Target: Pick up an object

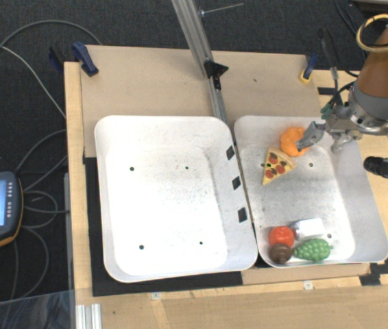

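Right bin (358,204), contents: an orange fruit (291,141) at the far end; a pizza slice (276,165) touching it on the near side; at the near edge, well apart from these, a cluster of tomato (282,236), brown ball (280,253), green bumpy piece (312,250) and white block (309,227).

Left bin (160,197): listed with no items.

Risks: the fruit is round and may be pushed aside or rolled against the pizza slice if it is met off-centre; the slice may be nudged or caught along with it; a closure on air is judged likely if the fruit shifts.

Gripper (321,134): seen spread apart above the far end of the right bin, one finger (308,137) at the fruit's right side, contact not certain. Nothing is seen held between the fingers.
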`<control>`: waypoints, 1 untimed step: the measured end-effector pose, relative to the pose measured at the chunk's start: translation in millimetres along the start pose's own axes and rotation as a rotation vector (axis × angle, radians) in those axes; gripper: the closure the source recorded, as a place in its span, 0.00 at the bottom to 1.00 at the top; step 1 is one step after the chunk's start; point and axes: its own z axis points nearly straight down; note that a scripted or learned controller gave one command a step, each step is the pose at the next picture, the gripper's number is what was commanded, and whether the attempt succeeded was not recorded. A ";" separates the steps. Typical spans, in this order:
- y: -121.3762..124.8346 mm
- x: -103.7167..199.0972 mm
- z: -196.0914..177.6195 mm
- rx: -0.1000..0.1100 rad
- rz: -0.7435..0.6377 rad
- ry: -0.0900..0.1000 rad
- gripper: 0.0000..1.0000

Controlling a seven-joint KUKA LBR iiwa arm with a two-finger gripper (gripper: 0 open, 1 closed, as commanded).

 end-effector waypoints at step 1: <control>0.0 0.7 52.3 -0.003 -0.001 0.000 0.00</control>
